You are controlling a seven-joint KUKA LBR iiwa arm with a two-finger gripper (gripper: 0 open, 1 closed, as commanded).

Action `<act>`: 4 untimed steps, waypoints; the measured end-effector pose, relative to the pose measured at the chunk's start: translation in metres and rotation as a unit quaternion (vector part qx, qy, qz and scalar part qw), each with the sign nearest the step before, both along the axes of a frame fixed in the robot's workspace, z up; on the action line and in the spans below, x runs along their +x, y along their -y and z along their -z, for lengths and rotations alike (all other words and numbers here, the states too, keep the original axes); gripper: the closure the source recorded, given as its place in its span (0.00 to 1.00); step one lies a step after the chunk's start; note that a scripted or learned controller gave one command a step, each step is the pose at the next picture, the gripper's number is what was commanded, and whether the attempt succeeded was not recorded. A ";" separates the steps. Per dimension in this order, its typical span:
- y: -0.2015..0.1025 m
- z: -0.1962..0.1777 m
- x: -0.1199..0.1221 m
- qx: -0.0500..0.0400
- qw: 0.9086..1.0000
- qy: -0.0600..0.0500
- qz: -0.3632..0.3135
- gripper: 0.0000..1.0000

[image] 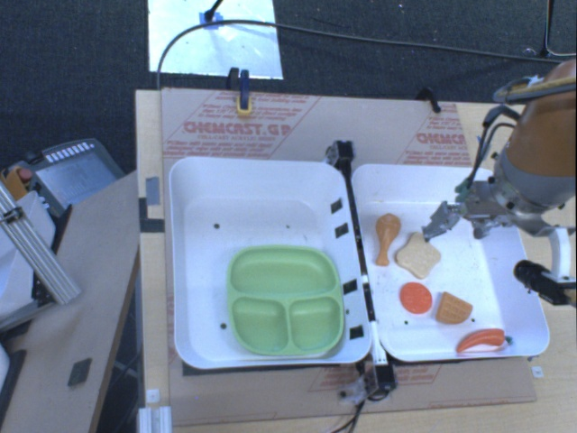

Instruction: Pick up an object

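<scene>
The claw (444, 219) hangs at the right of the frame over the right bin (532, 336); whether it is released or clenched, I cannot tell. The bread slice (418, 257) lies just below-left of it, beside the upright-running drumstick (387, 236).

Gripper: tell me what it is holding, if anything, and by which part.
Nothing is held. The gripper hangs above the right bin, just up and right of the bread slice, with nothing between its fingers.

Two white bins (194, 188), one green plate (287, 299), perhaps five toy foods (418, 256).
</scene>
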State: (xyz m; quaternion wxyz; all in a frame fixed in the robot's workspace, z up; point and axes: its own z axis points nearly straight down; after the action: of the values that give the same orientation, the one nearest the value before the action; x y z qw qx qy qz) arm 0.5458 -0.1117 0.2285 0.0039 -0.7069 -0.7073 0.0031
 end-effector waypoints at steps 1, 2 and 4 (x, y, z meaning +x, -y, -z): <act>0.000 -0.006 0.002 -0.001 1.000 0.006 -0.001 0.00; 0.003 0.038 -0.004 0.000 1.000 0.004 0.000 0.00; -0.005 0.142 -0.004 0.000 1.000 0.003 0.000 0.00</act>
State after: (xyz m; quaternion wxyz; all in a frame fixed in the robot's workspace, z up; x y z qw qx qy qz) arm 0.5419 -0.1065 0.0868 0.0019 -0.7067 -0.7075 0.0009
